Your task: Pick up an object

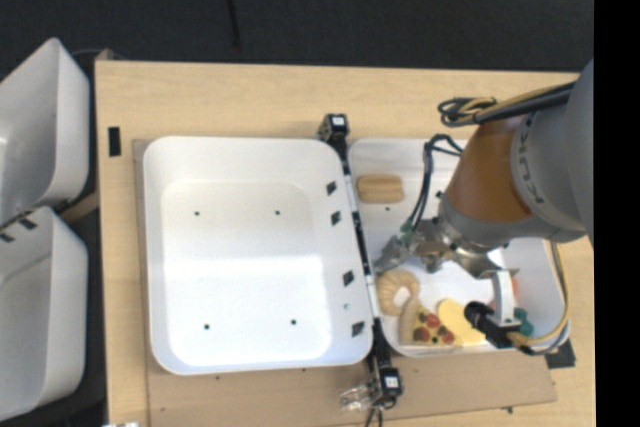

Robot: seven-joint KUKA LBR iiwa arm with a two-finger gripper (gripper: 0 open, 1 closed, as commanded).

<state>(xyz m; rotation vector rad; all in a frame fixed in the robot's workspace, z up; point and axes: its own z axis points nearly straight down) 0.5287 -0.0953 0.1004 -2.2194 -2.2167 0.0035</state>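
The arm [500, 185] hung low over the right bin [385, 155] at the frame's lower right; I couldn't tell its grip. A tan block [380, 188] lay nearby.

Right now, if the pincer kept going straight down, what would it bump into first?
Probably the round tan thing in the right bin. The pincer hangs just above it, though how high it hangs is hard to judge from this slanted view.
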